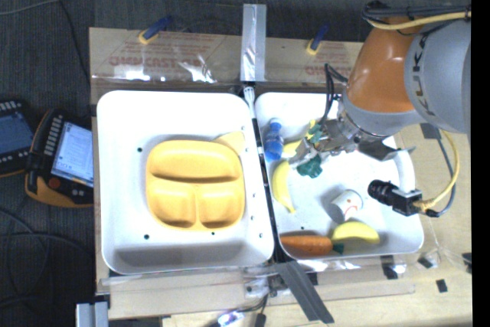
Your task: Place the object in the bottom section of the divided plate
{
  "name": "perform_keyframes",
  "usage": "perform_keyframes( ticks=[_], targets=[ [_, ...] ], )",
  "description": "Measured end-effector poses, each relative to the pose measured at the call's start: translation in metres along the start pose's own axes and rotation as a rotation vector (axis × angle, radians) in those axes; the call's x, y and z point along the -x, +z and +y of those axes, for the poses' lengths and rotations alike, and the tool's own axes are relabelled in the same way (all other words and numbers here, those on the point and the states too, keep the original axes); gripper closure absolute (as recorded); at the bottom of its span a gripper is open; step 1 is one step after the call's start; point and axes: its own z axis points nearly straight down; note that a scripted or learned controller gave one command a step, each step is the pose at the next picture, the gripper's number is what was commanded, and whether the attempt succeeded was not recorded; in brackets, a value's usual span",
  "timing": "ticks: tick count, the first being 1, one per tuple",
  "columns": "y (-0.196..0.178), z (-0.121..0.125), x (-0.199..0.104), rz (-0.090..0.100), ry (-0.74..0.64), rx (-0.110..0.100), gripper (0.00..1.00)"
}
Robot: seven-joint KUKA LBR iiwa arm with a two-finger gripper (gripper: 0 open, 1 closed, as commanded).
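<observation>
White bins (115,241), yellow divided plate (196,184), tool (318,149) overhead.

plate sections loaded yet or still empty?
Empty. All three sections of the yellow plate show bare; it sits in the left bin.

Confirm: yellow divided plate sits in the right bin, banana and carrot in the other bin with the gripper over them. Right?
Not quite. The camera view shows the yellow divided plate in the left bin. The banana and carrot lie in the right bin, where the gripper is.
</observation>
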Motion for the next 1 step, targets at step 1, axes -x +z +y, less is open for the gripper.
perform_keyframes(
  ticks=[1],
  targets=[
    [0.0008, 0.0526, -0.0493, 0.001, -0.085, 0.001, 1.00]
  ],
)
